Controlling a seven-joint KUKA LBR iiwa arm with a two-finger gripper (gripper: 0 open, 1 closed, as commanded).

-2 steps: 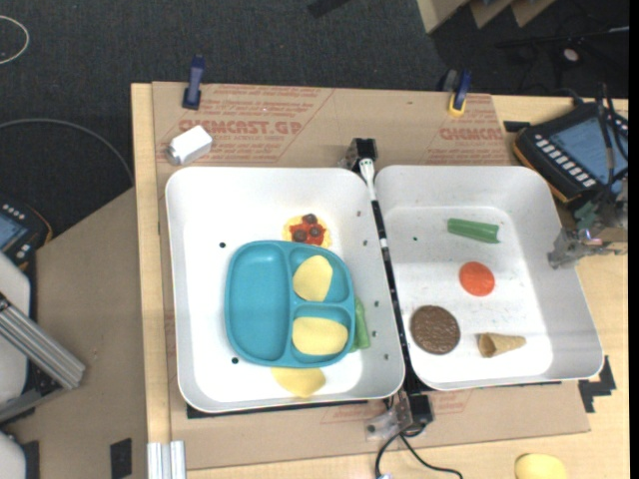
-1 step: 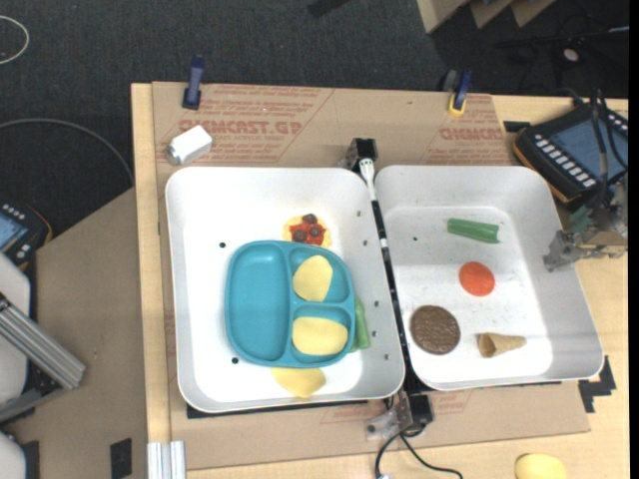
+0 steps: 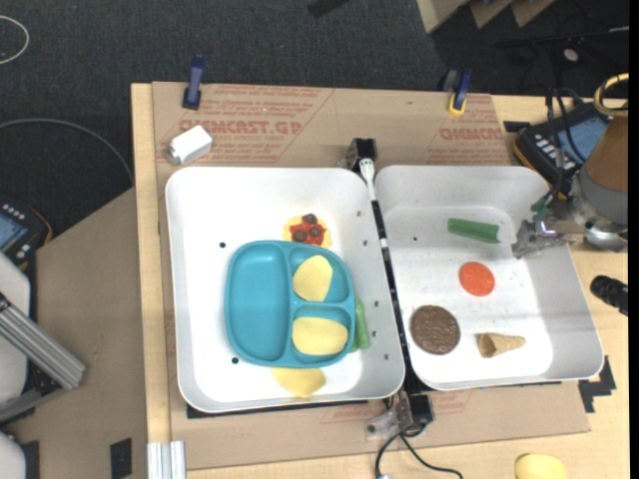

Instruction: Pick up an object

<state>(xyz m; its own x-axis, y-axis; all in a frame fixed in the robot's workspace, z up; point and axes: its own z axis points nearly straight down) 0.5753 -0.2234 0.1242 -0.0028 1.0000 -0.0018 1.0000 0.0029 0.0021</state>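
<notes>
Green stick (image 3: 472, 231) lies in the right bin (image 3: 559, 357), just left of the gripper (image 3: 529, 239).
Its long side runs left to right, pointing at the gripper. I cannot tell if the gripper is ready to grab. An orange disc (image 3: 477, 278) sits near, below the stick.

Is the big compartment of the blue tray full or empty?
Empty: the blue tray's large section shows bare blue; yellow pieces fill both small sections.

Arm (image 3: 609, 183) cut off by right edge; hand (image 3: 527, 238) fingers too small to tell; yellow thing (image 3: 300, 379) half-hidden under blue tray (image 3: 262, 302).
</notes>
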